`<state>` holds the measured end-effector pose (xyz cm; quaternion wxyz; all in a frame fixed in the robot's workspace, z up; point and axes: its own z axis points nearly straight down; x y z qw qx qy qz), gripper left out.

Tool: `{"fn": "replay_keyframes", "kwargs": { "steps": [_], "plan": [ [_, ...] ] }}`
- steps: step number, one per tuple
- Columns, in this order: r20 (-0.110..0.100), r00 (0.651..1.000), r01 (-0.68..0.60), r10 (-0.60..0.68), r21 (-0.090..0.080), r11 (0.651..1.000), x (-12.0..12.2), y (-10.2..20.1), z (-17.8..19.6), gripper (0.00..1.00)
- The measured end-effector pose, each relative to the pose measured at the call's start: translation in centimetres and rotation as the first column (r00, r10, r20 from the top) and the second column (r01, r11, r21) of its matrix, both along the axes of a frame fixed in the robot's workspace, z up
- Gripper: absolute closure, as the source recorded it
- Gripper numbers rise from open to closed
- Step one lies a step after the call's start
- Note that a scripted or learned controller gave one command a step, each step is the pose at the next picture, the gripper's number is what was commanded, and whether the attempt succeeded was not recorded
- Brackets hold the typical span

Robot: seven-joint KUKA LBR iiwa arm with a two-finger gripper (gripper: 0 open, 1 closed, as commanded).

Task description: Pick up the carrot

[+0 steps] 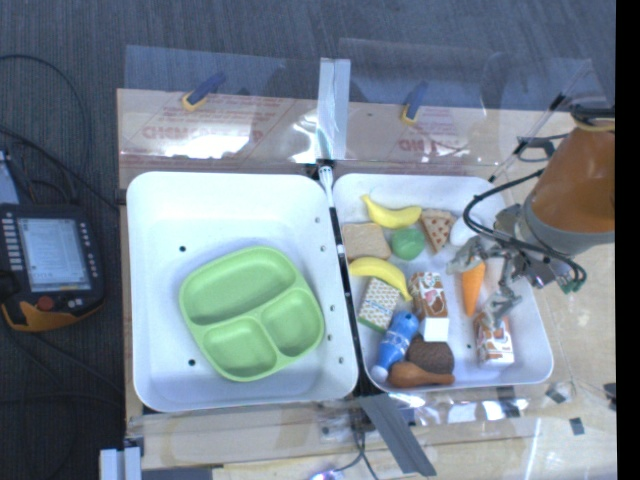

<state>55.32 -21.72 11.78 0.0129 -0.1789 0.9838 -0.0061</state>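
Nearest the camera, along the front wall of the right bin point(540, 368), lie a brown chicken drumstick point(420, 373), a dark chocolate cookie point(432, 352) and a blue bottle point(397, 339), crowded against a small carton point(494, 340). Behind them the toy food is packed tightly: two bananas point(392, 211), a green ball point(406, 243), a pizza slice point(436, 231), a slice of bread point(365, 240) and a patterned box point(379, 303).

Among all this the carrot point(472, 286) lies lengthwise on the bin floor, near the bin's right side, its thick end toward the back and its point toward the carton. The gripper point(488, 264) hangs directly over its upper end, placed there, I judge, to straddle the carrot across its width. One finger point(467, 256) sits left of the carrot's top and the other stands off to the right, so the jaws look spread with the carrot between them; whether they actually press on it is hard to tell under the tangle of cables, and it appears unlifted.

The left bin point(160, 228) holds a green divided plate point(252, 311), well apart from the work, likely left as a drop-off spot.
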Motion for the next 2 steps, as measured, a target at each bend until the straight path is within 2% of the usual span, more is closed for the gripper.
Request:
{"fn": "replay_keyframes", "kwargs": {
  "steps": [1,2],
  "plan": [
    [0.010,1.000,-0.002,0.002,-0.001,1.000,1.8,-0.5,-0.5,0.00],
    [-0.009,0.996,-0.094,0.094,0.008,0.996,2.9,1.4,-2.3,0.00]
  ]
}}
